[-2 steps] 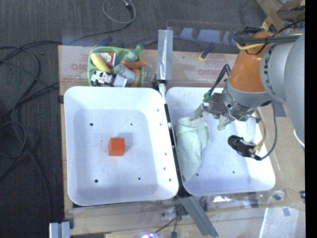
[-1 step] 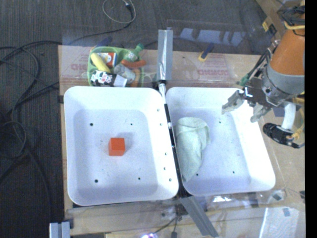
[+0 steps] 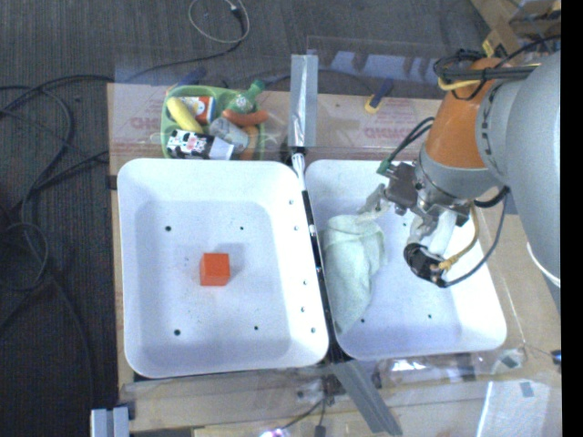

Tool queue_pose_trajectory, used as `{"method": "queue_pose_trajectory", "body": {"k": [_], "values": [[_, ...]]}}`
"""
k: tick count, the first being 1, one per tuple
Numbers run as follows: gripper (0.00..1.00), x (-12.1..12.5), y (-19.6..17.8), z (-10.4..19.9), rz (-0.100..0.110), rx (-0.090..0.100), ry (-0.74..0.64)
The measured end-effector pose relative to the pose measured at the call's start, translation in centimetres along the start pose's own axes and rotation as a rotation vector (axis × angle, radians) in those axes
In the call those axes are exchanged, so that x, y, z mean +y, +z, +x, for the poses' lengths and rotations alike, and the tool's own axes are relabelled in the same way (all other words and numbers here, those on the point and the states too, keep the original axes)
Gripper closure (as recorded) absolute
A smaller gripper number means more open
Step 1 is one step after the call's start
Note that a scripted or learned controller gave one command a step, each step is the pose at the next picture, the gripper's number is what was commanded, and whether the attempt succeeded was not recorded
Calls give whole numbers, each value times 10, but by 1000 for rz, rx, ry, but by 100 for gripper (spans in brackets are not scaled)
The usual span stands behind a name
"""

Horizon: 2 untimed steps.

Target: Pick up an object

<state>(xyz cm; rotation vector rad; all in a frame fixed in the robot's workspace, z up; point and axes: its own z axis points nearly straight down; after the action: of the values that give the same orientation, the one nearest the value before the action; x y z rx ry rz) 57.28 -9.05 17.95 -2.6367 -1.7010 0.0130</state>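
Two shallow white bins side by side on the bench (image 3: 127, 98). In the left bin (image 3: 137, 198), a small orange cube (image 3: 215, 269) lying alone near the middle of the floor, well apart from the arm. In the right bin (image 3: 474, 321), a pale crumpled cloth (image 3: 351, 258) slumped against the left wall beside the divider, one corner pulled up toward the upper right.

Hand (image 3: 381, 200) low over the right bin, at the upper edge of the cloth, reached in from the right below the orange band (image 3: 460, 135) of the grey arm. Raised corner of cloth right at the hand's tip, seemingly touching it. Too small and cluttered to tell how far open, or whether any fabric is actually pinched. Black cable loop (image 3: 428, 264) hanging just under the wrist.

Behind the left bin, a green basket (image 3: 211, 124) crammed with small coloured items.
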Motion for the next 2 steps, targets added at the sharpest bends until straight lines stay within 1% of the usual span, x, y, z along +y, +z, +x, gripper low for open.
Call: {"method": "queue_pose_trajectory", "body": {"k": [1, 2], "values": [[0, 5, -43, -45, -2, -1, 46], [0, -7, -80, -61, 0, -1, 47]]}}
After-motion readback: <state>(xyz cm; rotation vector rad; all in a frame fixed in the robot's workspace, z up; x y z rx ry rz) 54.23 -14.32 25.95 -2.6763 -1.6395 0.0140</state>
